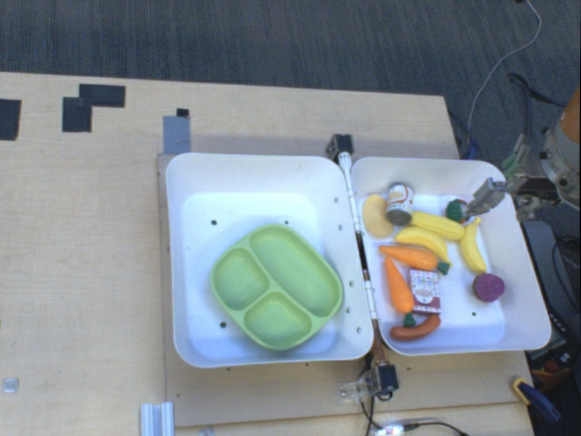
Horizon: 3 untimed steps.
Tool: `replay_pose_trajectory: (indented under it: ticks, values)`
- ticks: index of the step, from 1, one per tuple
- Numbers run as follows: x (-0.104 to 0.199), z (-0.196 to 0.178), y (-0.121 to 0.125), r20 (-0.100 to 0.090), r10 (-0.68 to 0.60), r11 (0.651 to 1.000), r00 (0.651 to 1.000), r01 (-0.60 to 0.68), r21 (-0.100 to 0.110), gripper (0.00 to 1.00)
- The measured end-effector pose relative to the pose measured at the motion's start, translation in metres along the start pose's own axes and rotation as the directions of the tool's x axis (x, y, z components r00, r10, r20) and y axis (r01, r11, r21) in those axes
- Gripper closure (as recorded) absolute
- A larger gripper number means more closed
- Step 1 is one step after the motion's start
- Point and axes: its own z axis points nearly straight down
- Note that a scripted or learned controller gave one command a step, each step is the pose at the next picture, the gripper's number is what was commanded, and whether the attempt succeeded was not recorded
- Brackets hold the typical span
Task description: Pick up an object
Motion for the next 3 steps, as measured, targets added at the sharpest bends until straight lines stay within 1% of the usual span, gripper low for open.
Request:
replay_pose_trajectory:
  ticks: [1, 2, 3]
  values:
    - [-0.051, 0.151, -0.009, -0.001, 0.003, 1.0, 1.0, -0.003, 0.004, 0.0]
    - [-0.05, 0.138, -0.006, 0.001, 0.001, 1.0, 1.0, -0.001, -0.004, 1.0]
    - [-0.05, 0.139, -0.006, 0.001, 0.0, 1.0, 1.0, 0.0, -0.004, 0.0]
